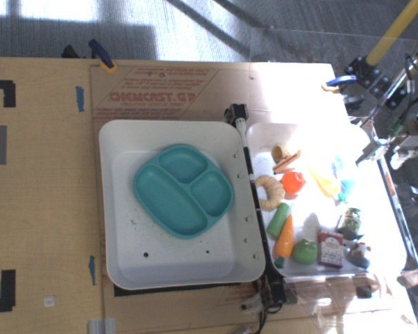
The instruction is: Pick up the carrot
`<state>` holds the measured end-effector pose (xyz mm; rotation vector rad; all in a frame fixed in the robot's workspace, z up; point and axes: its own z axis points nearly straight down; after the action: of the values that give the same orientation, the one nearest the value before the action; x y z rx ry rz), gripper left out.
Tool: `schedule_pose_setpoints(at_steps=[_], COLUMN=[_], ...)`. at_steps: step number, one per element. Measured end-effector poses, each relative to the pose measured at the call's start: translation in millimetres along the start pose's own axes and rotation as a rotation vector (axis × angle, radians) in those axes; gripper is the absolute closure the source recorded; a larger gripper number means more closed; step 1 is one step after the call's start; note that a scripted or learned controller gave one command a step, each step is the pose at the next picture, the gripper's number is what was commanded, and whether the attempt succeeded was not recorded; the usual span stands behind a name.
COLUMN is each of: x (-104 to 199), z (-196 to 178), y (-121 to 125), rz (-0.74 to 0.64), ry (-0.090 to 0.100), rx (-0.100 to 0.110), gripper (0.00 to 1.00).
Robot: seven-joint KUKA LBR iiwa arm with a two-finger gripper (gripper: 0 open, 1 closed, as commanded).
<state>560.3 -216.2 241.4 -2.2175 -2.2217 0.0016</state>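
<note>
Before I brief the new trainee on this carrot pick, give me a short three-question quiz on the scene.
1. True or false: the carrot lies in the left bin.
2. What sits in the left bin? A) a teal divided plate B) a red tomato C) a small carton
3. Fill in: the carrot's lower end lies beside a green ____.

Key: 1 false, it lies in the right bin. 2 A. 3 apple.
</note>
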Motion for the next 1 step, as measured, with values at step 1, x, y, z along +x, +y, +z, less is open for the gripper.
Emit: schedule_pose_setpoints(at_steps=[1], x=[46.3], z=[107.3], y=[-83.7], rz=[0.123], ry=[0.004], rx=[0.01], gripper=[0.0])
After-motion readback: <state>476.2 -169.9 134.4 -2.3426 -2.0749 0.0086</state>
